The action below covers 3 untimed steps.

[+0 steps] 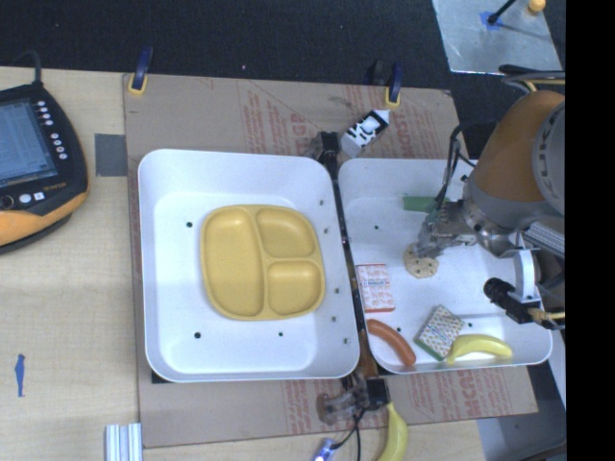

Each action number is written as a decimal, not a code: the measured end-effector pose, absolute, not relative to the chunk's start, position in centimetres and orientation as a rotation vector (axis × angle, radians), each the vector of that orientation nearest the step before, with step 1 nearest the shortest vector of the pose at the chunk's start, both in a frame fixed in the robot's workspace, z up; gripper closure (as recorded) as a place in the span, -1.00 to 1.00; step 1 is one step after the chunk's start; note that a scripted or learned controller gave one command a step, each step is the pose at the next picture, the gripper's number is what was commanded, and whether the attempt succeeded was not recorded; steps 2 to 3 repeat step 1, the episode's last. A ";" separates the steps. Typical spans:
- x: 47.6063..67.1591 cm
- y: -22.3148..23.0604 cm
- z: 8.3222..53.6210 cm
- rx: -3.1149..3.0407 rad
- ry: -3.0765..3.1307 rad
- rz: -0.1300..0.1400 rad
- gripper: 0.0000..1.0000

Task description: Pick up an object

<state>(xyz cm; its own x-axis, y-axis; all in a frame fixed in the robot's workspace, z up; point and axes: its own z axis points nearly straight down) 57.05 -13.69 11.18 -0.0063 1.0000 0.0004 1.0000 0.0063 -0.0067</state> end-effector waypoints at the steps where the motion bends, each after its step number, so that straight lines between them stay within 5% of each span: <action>1: 57.0 -13.7 11.2 -2.211 -2.225 0.007 -1.00; 3: 57.0 -13.7 11.2 -2.211 -2.225 0.007 -1.00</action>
